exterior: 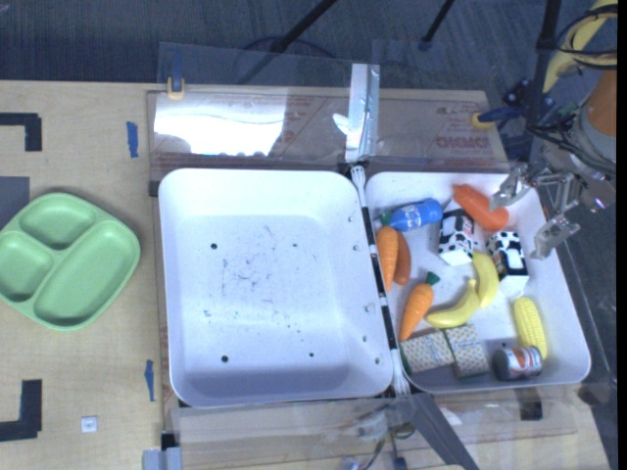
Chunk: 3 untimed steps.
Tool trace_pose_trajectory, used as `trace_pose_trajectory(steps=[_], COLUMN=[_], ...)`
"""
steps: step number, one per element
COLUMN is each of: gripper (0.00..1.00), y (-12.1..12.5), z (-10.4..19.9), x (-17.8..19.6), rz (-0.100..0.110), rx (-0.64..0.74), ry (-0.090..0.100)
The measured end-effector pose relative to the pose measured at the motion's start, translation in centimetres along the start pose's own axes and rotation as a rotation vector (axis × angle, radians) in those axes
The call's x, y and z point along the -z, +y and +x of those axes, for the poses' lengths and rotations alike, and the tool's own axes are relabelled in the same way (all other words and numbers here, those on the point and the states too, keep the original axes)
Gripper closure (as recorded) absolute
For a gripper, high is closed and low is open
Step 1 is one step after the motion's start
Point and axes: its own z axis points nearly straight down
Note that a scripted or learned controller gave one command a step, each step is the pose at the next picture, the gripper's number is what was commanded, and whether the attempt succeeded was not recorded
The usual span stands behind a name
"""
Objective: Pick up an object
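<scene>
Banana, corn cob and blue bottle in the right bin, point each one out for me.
banana (pixel 468 300): camera view, on the middle of its curved yellow body.
corn cob (pixel 529 323): camera view, on the middle of its kernels.
blue bottle (pixel 415 213): camera view, on its blue body.

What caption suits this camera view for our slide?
Gripper poised at the right bin of toy food, beside the left bin and green tray.

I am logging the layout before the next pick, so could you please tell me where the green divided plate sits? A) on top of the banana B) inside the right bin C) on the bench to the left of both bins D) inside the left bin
C: the green divided plate lies on the wooden bench, outside and left of the left bin.
</scene>
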Motion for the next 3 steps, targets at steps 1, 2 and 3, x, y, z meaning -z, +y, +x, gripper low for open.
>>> trace_pose_trajectory(steps=[1, 2, 3], gripper=[0.0, 1.0, 1.0], y=[-0.3, -0.5, 4.4], z=[0.9, 0.8, -8.3], x=[-9.4, -8.1, -0.4], rz=[0.005, 0.011, -0.001], rx=[0.233, 0.227, 0.032], ry=[-0.002, -0.009, -0.001])
